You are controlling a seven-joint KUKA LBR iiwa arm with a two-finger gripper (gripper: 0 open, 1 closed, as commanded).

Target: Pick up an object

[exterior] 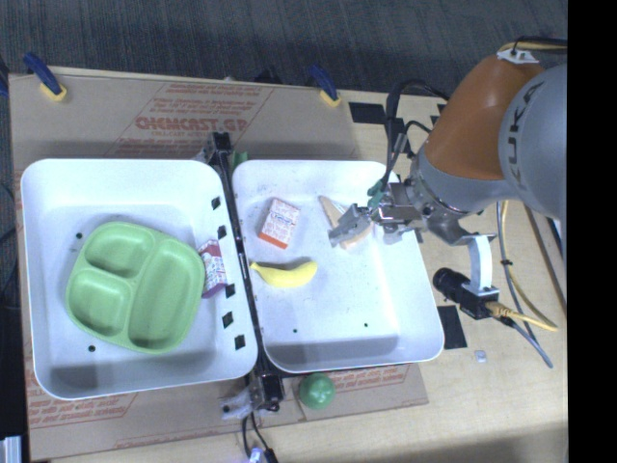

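In the right bin (405, 326) lie a small orange and white box (280, 223), a yellow banana (285, 274) and a tan wedge-shaped piece (334, 209). My gripper (347, 226) reaches in from the right and sits low over the near end of the tan piece, covering part of it. The box is a short way to its left and the banana lies below and to the left. Nothing is visibly lifted off the bin floor.
The left bin (48, 345) holds a green divided plate (135, 285) and a small dark red packet (214, 266) against its right wall. A green ball (315, 390) rests on the cardboard in front of the bins. Cables trail at the right.
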